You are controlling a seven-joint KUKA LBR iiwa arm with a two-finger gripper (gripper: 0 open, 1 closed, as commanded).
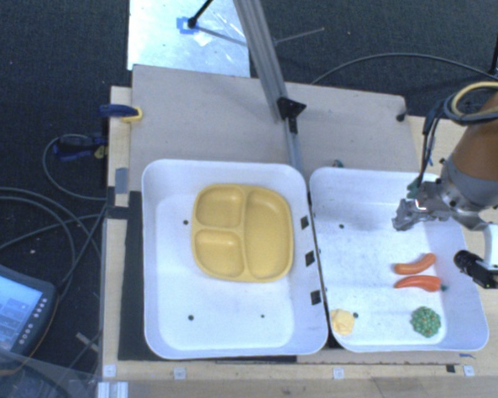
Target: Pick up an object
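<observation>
A bench is sitting under a slanted overhead camera, carrying two shallow white bins side by side. At the near edge of the right bin (356, 242), a pale yellow lump (342, 322) is lying in the left corner, with a small dark speck just beside it. Near the right corner, a green ball (426, 321) with a bumpy surface is resting alone. Just beyond it, two orange pieces are lying almost parallel and close together: the nearer one (417, 283) straight, the farther one (415, 265) slightly curved. Any of these four could serve as the thing to pick up.

Farther back, the gripper (408, 214) is hovering over the bin's middle-right area, beyond the orange pieces and apart from them. Whether it is released or clenched cannot be told from here; nothing is showing in its grasp. The grey arm with its orange band (486, 141) is reaching in from the right.

To do this step well, the gripper should probably be centring over one item before descending. The green ball looks like the safer target, since it is standing clear of its neighbours. The orange pieces are lying so near each other that closing on one is likely to nudge the other.

In the left bin (166, 315), a yellow divided plate (243, 232) is lying flat, well apart from the work. A grey pole (266, 56) is slanting across the far bench, and cables are trailing on the dark floor.
</observation>
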